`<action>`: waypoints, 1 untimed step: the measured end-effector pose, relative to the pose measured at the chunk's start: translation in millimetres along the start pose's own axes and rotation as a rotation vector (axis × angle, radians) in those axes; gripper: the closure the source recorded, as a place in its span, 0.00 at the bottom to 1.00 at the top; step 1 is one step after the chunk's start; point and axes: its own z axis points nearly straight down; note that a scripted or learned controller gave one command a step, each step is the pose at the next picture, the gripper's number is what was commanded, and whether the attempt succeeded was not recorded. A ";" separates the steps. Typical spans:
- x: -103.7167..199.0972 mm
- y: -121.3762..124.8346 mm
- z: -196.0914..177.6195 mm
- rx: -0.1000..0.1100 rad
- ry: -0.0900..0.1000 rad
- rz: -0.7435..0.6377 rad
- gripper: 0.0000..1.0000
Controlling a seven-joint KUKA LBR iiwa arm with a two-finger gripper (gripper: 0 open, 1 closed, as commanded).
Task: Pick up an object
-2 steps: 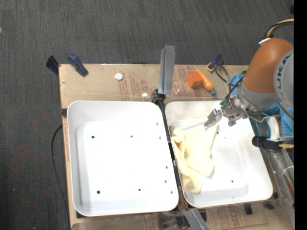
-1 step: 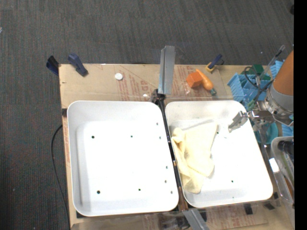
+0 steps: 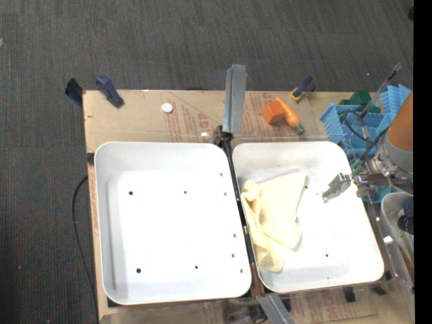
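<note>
Two white bins (image 3: 108, 181) sit side by side on the bench, and one pale yellow cloth (image 3: 273, 214) lies in the right one along its left wall. Along the bench's far edge there are three blue clamps (image 3: 108, 90), one orange tool (image 3: 280, 112) and one small white disc (image 3: 167, 107). One gripper (image 3: 335, 186) hangs over the right bin.

At the frame's right edge we see the arm (image 3: 403, 130): an orange band above a pale grey wrist section, with thin dark cables looped just beside it. From the wrist we see a dark fitting run to the gripper (image 3: 335, 187), a slim piece of bare silvery metal with angular, glinting faces.
</note>
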 end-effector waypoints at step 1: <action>-4.3 -12.6 63.3 0.002 0.001 0.041 0.00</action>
